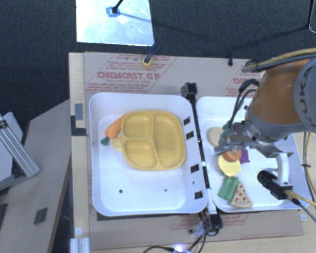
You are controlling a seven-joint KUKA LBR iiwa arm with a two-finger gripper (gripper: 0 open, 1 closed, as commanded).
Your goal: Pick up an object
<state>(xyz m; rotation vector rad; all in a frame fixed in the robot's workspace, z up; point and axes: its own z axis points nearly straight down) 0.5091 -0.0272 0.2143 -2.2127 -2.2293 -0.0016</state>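
The single grey arm [305, 96] reaches in from the right side of the camera view, its bulky last segment hanging over the right part of the scene. A broad orange band [276, 96] wraps the arm just above the wrist, with grey casing above and below it. Dark cables run along the upper left of the band toward the wrist. Below the band the wrist narrows into a grey metal head that points down and to the left, ending in the two-finger claw [226, 141], which sits low, seen from above.
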